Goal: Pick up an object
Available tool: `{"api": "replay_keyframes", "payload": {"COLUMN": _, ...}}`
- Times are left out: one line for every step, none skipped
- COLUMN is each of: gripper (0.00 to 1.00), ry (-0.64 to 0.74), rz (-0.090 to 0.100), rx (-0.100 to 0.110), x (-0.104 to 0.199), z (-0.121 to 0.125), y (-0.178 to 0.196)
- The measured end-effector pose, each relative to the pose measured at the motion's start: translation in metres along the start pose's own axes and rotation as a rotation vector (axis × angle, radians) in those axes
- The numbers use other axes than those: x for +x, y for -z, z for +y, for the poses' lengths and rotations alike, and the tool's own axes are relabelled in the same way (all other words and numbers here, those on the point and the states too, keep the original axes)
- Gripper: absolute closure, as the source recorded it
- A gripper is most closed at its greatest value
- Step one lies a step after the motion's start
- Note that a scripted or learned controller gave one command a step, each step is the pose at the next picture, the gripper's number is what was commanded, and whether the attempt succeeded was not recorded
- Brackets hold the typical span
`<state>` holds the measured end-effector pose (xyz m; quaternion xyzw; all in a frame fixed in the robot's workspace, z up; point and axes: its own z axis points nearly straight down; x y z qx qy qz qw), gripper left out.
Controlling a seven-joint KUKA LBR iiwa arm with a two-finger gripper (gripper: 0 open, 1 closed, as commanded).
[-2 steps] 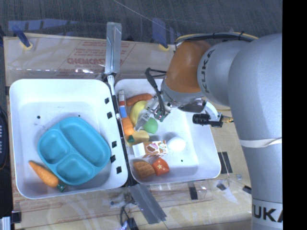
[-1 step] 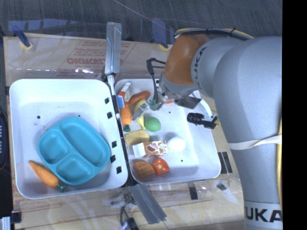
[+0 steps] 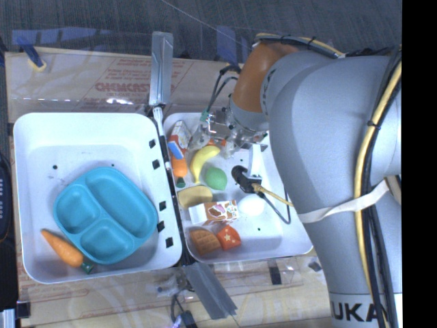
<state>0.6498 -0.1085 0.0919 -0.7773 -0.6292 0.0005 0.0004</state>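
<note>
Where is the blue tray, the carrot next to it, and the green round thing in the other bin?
blue tray (image 3: 140, 207): camera view, on the bare floor of its long right compartment.
carrot (image 3: 61, 247): camera view, on the middle of its orange body.
green round thing (image 3: 216, 178): camera view, on the centre of its top surface.

gripper (image 3: 220, 137) low in right bin (image 3: 290, 241) — above banana (image 3: 203, 160) | carrot (image 3: 61, 247), blue tray (image 3: 104, 214) — left bin (image 3: 34, 149)
</note>
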Motion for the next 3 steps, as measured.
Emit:
{"api": "replay_keyframes", "payload": {"gripper": 1.0, "ry": 0.009, "rz": 0.0, "rx": 0.003, "x": 0.002, "z": 0.0, "y": 0.01}}
{"api": "replay_keyframes", "payload": {"gripper": 1.0, "ry": 0.142, "rz": 0.001, "rx": -0.008, "x": 0.027, "z": -0.007, "y": 0.104}}
{"api": "replay_keyframes", "payload": {"gripper": 1.0, "ry": 0.192, "rz": 0.0, "rx": -0.002, "x": 0.04, "z": -0.002, "y": 0.1}}
